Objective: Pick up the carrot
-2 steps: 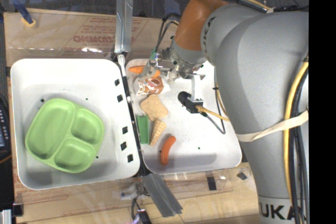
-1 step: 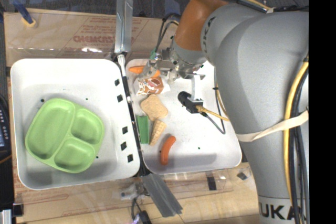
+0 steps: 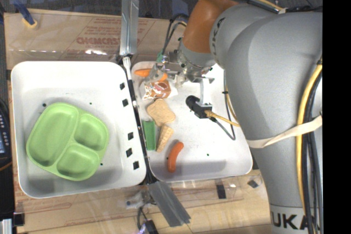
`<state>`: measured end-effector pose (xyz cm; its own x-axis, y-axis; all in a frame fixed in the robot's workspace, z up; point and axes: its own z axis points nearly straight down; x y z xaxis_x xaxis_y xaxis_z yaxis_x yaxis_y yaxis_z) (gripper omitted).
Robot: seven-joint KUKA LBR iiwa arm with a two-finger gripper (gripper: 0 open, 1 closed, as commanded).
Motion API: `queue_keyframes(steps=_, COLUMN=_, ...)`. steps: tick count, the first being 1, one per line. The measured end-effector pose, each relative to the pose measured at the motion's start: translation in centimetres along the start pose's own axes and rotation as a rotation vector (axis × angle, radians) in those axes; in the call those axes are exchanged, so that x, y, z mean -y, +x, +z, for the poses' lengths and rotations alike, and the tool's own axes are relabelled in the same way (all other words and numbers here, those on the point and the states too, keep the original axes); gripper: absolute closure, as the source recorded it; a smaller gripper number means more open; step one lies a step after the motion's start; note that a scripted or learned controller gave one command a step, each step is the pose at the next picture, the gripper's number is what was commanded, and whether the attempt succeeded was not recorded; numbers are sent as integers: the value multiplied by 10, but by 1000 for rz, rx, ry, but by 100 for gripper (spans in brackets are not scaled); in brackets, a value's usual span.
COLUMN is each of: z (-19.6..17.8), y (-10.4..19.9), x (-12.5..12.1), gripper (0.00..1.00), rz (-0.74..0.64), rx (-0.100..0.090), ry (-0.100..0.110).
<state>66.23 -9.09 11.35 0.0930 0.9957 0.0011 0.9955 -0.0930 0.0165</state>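
The carrot (image 3: 142, 72) has not been lifted yet, as far as I can see. It lies in the right bin (image 3: 219, 159), up in that bin's upper left corner, close against the divider between the two bins and just left of centre in the frame. It is a small orange piece, short and stubby, lying flat and pointing roughly left to right.

The claw (image 3: 164, 73) hangs just to the right of it, low over that same corner, with the arm's orange band (image 3: 204, 24) above it. Whether the claw is wide or narrow I cannot tell; its tip is lost among dark fittings and a reddish packet (image 3: 156, 89) right below it. Nothing orange sits visibly inside it, so I judge the grasp itself is what remains, then the lift.

Lower in the same bin lies an orange-red sausage-shaped toy (image 3: 174, 155), easy to mistake for the target. The left bin (image 3: 33, 76) holds a green divided plate (image 3: 67, 141).
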Motion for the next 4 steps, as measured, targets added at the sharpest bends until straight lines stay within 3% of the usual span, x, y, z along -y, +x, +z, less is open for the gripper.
queue_keyframes(steps=1, z=5, y=0, x=-1, gripper=0, rz=212, rx=-5, ry=3)
queue_keyframes(steps=2, z=-9, y=-8, x=-4, gripper=100, rz=215, rx=7, ry=-9)
queue_keyframes(steps=3, z=-100, y=53, x=13, gripper=100, rz=-16, rx=1, ry=17)
queue_keyframes(steps=4, z=-6, y=-14, x=51, gripper=100, rz=-389, rx=-2, ry=21)
